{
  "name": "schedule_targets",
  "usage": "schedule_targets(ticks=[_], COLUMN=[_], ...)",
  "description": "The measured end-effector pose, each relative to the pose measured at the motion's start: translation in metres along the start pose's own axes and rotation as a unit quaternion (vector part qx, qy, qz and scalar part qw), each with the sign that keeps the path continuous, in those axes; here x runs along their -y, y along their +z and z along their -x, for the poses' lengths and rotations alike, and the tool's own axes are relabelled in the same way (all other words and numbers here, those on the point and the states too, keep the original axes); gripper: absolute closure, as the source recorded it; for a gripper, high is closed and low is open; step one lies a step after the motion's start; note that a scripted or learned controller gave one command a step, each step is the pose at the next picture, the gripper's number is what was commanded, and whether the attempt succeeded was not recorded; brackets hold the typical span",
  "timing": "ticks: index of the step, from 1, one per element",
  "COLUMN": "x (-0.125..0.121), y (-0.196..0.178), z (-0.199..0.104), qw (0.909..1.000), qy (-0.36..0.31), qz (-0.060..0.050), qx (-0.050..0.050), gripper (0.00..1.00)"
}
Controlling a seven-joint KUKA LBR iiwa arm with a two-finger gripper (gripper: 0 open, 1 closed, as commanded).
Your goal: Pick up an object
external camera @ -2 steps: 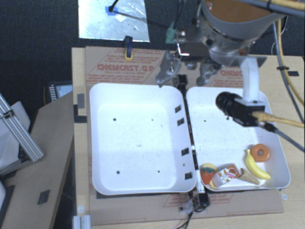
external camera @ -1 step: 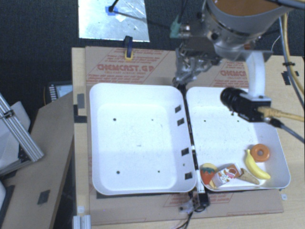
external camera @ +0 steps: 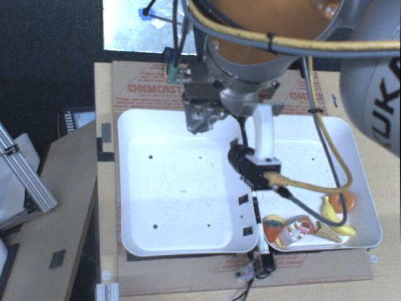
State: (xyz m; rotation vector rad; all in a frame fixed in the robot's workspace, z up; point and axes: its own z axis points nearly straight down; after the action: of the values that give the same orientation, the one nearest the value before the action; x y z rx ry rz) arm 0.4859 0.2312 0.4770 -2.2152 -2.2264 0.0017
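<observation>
1. Over the back rim of the left bin, close to the wall it shares with the right bin, I see the jaws below the wrist of the arm. The arm enters from the right of the camera view.
2. Jaw state: I cannot tell whether the jaws are apart or together. The grey metal end is dark and blurred from this angle.
3. Both bins sit side by side on a cardboard sheet with red print. The sheet lies on the counter.
4. The objects available for the pick all lie at the front end of the right bin, well apart from the jaws.
5. A yellow banana lies near the front right corner of the right bin.
6. An orange round piece sits just behind the banana. I cannot tell whether the two touch.
7. A red-orange rounded item lies in the front left corner of the right bin, close to the shared wall.
8. A white-and-red packet lies just beside the red-orange rounded item.
9. A tan wedge lies between the white-and-red packet and the yellow banana.
</observation>
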Motion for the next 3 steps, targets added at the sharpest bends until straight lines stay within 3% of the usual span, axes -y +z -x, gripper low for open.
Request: schedule_targets(ticks=[1,3], x=[-0.001,0.0], y=[-0.062,-0.059], z=[0.002,0.144], qw=[1.0,1.0], qy=[0.0,0.006], qz=[0.004,0.002], qx=[-0.002,0.001], gripper=[1.0,1.0])
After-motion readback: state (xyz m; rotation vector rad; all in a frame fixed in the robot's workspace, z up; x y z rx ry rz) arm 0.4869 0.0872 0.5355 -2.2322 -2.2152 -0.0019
